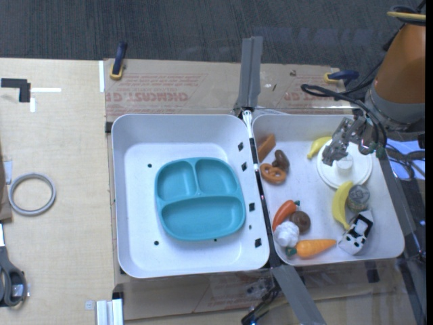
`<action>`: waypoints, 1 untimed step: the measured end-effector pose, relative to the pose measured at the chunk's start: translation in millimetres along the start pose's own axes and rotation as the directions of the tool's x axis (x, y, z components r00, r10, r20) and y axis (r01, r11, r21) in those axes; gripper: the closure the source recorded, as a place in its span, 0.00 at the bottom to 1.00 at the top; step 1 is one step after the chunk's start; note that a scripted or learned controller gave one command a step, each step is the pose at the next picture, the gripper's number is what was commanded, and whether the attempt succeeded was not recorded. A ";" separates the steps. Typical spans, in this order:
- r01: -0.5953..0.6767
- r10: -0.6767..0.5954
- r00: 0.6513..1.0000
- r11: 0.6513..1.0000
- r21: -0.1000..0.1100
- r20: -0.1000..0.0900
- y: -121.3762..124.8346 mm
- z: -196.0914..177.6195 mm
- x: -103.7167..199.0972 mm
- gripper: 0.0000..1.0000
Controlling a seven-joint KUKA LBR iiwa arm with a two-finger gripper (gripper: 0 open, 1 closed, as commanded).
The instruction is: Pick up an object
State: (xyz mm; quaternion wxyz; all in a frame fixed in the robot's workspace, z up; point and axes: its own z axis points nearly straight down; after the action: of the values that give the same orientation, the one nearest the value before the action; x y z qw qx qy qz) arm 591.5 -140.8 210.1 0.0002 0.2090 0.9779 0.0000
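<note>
Claw (336, 149) seemingly over white plate (354, 171)

glossy plastic bins (128, 202) (white), teal plate (200, 198)

Grey tape roll (31, 193) — left benchtop, scissors (11, 284) below, blue clamp (120, 59)

arm (402, 59) cut off at right edge, scissors (10, 283) cropped at left edge, fingers' (334, 152) spread unclear
</note>
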 end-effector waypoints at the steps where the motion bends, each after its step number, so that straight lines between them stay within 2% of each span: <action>1: 0.023 -0.023 1.000 1.000 0.000 0.002 3.9 118.3 -50.9 1.00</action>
State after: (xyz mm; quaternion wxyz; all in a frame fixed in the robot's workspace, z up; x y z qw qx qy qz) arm 639.6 -158.0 91.9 0.0013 0.1977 0.9803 -0.0003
